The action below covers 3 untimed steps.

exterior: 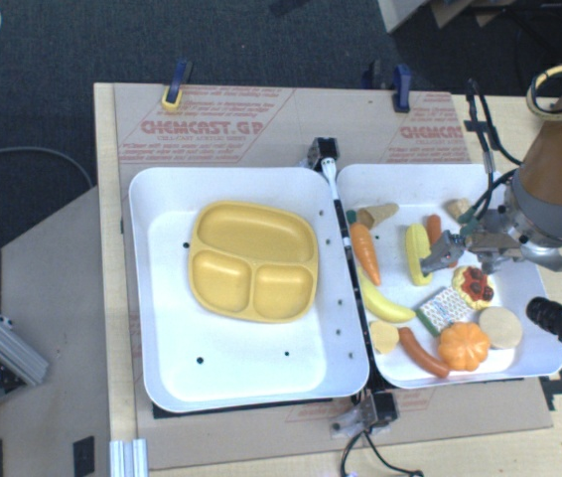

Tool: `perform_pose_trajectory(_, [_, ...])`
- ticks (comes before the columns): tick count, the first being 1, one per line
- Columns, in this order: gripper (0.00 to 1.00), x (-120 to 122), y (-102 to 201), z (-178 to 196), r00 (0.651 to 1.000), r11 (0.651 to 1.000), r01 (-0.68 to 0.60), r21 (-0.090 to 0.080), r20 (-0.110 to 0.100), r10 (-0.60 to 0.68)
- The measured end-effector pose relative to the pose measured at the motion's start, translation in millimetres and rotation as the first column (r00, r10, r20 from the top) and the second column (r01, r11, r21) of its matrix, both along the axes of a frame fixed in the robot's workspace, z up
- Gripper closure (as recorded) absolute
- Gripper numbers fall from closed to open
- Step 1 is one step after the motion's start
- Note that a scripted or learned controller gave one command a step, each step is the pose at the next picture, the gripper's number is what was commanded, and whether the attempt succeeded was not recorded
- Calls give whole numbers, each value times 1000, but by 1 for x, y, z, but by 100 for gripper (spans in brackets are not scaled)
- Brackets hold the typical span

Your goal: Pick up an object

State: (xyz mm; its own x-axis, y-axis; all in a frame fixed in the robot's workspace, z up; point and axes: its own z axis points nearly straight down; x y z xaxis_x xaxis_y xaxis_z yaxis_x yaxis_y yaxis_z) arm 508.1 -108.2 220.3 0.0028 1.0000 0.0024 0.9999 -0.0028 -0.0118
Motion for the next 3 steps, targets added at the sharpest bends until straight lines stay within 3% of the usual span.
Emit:
perform_pose_trajectory(1, [0,2,0,5,1000,1000,-3,-2,11,3])
perform_pose_trajectory(3, [0,-5,-18,-102,1000,1000,-1,0,3,1])
